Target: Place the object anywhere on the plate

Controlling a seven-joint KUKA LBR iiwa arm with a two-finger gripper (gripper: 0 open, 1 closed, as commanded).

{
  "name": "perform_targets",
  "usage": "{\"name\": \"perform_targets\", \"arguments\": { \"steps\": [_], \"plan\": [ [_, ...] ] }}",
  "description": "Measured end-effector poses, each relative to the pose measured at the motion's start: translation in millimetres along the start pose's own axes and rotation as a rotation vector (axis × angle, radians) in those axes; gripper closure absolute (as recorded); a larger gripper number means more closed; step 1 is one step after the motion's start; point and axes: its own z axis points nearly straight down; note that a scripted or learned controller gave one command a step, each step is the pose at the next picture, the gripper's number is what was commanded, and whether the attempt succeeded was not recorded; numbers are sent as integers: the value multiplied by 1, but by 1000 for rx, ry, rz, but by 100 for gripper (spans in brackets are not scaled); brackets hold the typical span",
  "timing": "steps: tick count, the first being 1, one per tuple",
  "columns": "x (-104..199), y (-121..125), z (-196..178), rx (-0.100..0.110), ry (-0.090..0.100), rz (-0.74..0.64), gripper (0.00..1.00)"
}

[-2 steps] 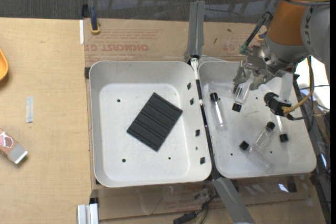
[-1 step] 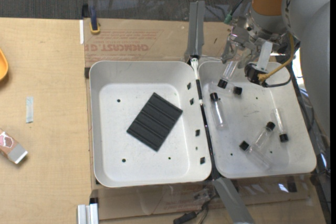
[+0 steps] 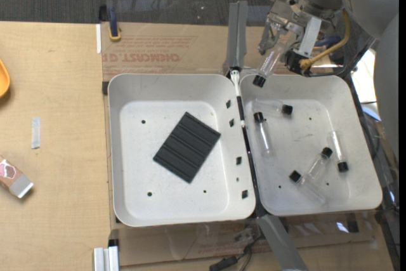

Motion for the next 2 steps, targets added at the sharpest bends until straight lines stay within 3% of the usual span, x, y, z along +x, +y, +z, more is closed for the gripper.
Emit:
{"name": "perform_targets", "arguments": {
  "steps": [1, 2],
  "plan": [
    [41, -24, -115, -1, 0, -363, 100],
    [29, -13, -115, 0, 0, -867, 100]
  ]
}}
